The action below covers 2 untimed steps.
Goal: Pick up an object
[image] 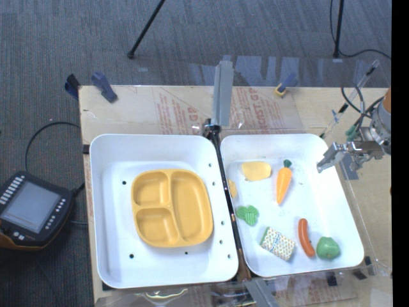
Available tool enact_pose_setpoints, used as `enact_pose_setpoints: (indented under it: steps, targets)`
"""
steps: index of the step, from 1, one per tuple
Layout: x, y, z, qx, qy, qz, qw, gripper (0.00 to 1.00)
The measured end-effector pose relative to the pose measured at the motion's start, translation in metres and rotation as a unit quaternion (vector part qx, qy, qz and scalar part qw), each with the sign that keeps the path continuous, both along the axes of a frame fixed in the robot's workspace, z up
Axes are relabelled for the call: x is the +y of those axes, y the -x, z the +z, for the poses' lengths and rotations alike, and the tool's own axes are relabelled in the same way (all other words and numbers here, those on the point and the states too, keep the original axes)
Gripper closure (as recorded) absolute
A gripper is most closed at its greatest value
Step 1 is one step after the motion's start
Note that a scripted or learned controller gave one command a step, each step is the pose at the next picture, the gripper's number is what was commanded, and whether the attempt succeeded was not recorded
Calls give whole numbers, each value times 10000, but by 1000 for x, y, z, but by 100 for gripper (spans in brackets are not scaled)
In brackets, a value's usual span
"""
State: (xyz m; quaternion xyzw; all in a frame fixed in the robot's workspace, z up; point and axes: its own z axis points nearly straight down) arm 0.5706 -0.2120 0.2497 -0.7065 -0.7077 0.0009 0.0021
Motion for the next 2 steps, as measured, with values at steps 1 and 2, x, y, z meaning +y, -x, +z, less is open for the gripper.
enact_pose_setpoints:
  steps: [1, 2]
  targets:
    - [39, -38, -145, 55, -17, -76, 10000, 0]
    - [55, -22, -166, 19, -4, -127, 9999, 0]
